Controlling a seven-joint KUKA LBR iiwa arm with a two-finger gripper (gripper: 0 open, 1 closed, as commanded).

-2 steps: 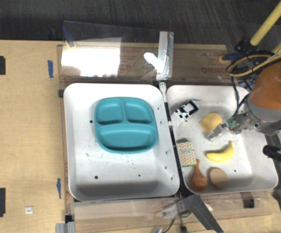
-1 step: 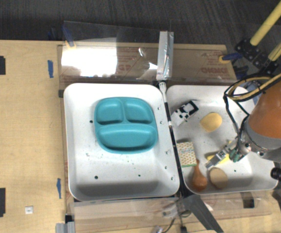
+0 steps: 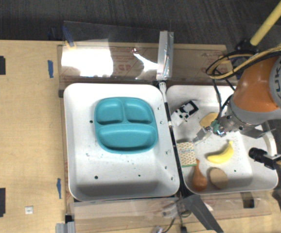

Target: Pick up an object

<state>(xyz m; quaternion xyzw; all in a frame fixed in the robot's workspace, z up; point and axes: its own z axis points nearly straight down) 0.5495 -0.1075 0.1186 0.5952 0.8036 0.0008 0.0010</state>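
Claw (image 3: 209, 130) state cannot be told; it is seen low in the right bin (image 3: 262, 176), near the banana (image 3: 220, 153). Nothing is seen lifted; the pick is judged unfinished.

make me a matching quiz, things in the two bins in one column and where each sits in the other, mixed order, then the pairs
Things:
1. teal divided tray
2. banana
3. black and white card
4. patterned packet

Places:
A. right bin, far end, near the divider
B. middle of the left bin
C. right bin, against the divider, near the middle
D. right bin, just below the gripper

Pairs: 1-B, 2-D, 3-A, 4-C
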